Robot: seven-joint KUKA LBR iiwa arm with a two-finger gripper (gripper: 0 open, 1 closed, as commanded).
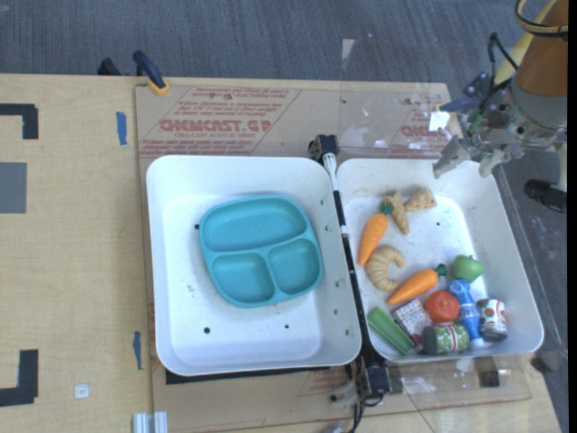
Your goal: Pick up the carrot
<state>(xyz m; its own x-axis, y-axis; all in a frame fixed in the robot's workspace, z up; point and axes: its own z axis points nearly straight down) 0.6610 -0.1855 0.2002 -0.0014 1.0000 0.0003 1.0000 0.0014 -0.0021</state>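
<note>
Two orange carrots lie in the right bin (505,242). One carrot (372,235) is near the bin's left wall, green top pointing to the far side. The other carrot (415,286) lies lower and more central, its green top toward the right. My gripper (469,161) hangs over the bin's far right corner, well away from both carrots. It is open, with nothing between its fingers.
A croissant (386,267) lies between the two carrots, and a tan pastry piece (411,203) sits beyond them. A green pepper (466,267), tomato (442,306), cucumber (389,329) and small cans (491,318) crowd the near right corner. The left bin (171,242) holds a teal divided plate (260,249).
</note>
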